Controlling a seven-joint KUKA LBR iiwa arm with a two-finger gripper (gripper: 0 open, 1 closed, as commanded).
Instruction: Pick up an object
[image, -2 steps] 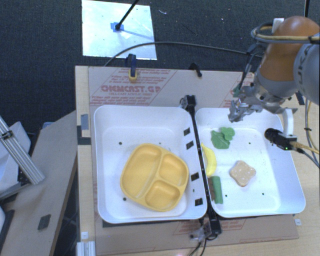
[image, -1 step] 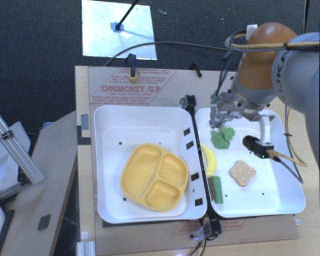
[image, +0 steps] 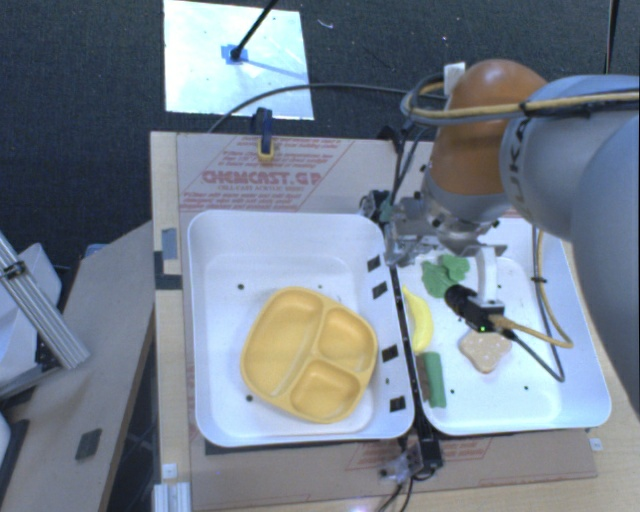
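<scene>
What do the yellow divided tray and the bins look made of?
Yellow tray: probably molded plastic, smooth and semi-matte, with soft rounded compartment edges. Left bin and right bin: likely thin formed white plastic, slightly glossy, with rounded rims.

Bright, even overhead light; faint shadows, mild softness, glare on white bins (image: 300, 225).

I work in lab: my desk (image: 120, 300) bears taped white bins (image: 300, 225), cardboard sheet (image: 270, 170), loose cables (image: 300, 95), dark backdrop.
</scene>
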